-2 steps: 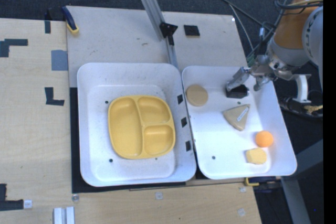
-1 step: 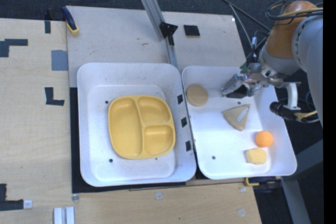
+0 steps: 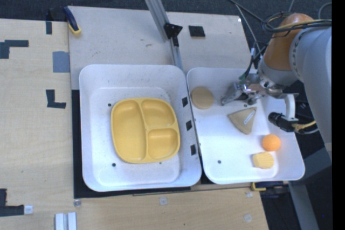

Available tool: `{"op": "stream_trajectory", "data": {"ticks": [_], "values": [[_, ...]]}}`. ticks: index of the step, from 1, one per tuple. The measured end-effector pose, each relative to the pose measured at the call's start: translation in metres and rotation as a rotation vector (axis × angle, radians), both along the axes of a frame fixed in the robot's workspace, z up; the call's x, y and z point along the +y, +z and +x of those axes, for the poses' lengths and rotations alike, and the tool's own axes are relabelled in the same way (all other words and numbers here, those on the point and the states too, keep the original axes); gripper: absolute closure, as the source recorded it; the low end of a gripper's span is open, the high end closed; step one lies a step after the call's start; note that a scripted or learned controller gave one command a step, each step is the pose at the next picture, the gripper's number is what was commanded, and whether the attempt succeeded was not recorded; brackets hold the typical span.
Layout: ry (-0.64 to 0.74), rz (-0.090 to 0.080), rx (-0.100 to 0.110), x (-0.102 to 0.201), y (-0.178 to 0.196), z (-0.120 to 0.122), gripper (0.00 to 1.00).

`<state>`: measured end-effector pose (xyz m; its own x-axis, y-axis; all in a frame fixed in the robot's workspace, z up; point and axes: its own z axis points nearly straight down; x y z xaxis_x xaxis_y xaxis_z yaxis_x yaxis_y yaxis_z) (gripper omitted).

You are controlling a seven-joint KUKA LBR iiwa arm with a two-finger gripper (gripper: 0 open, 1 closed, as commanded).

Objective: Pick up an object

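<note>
The right bin (image 3: 215,140) holds a round tan disc (image 3: 202,97) near its upper left corner. A tan wedge (image 3: 243,119) lies in its middle, with an orange ball (image 3: 271,143) and a yellow block (image 3: 263,160) toward the lower right. My gripper (image 3: 236,96) reaches in from the right and hangs low over the bin's upper part. It sits between the disc and the wedge, just above the wedge's top edge. I see nothing held in it.
The left bin (image 3: 97,116) carries a yellow divided plate (image 3: 145,129). A metal post (image 3: 156,2) slants down to the gap between the bins. Cables (image 3: 294,125) trail off the wrist at the right bin's right rim.
</note>
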<state>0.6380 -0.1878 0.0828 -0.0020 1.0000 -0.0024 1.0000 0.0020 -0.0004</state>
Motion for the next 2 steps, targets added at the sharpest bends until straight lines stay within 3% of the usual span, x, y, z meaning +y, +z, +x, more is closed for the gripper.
{"op": "stream_trajectory", "data": {"ticks": [1, 2], "values": [[0.001, -0.004, -0.008, -0.001, 0.014, 0.002, 1.0], [-0.001, 0.002, -0.002, -0.004, 0.063, 0.012, 1.0]]}}
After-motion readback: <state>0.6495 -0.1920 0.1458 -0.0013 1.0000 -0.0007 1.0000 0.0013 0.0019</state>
